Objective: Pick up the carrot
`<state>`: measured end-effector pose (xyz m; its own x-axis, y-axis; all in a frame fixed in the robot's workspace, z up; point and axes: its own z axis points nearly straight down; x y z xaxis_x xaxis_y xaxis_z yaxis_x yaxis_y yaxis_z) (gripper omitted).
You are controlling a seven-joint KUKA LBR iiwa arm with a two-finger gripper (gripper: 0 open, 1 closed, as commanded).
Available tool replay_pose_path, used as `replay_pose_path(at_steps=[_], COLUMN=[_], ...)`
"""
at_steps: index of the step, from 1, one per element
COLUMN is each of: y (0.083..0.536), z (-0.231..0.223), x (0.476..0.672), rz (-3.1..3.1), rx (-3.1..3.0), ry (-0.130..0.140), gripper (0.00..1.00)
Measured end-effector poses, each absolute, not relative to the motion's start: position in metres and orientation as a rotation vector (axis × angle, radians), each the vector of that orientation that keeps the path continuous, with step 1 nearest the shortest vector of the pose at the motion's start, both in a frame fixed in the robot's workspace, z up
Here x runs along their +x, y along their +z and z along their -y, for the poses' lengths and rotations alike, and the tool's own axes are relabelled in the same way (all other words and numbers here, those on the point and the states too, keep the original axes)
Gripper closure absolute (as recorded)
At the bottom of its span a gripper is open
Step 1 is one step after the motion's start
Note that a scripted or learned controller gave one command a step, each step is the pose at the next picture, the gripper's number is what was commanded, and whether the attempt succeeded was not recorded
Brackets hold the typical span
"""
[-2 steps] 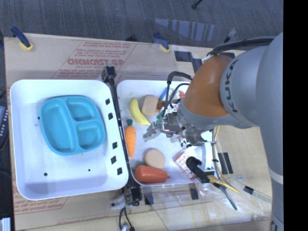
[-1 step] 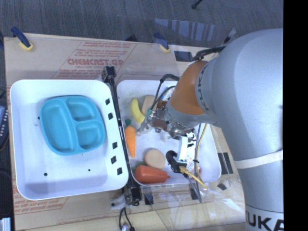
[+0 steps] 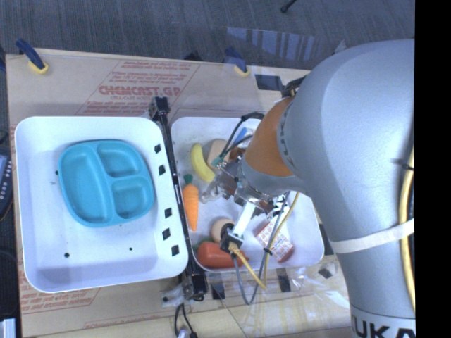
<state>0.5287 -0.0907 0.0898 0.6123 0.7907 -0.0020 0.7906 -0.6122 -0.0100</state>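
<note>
Carrot (image 3: 190,201) – rt bin (image 3: 310,220), left edge

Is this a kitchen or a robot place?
Probably a robot lab, not a kitchen. A big grey arm reaches over two white bins on a workbench. The food, like the carrot and banana, looks like toys, and cables hang by the bench.

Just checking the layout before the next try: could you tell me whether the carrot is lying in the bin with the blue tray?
No, the carrot lies in the right bin, against its left wall, beside the banana.
</note>
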Motion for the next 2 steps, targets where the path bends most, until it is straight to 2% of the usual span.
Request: replay_pose_path(at_steps=[1, 2], y=[0.195, 0.190], z=[0.055, 0.008], x=[0.593, 0.549], rz=[1.286, 1.448], rx=[-2.865, -2.780], ry=[-0.007, 0.008], gripper=[0.00, 0.00])
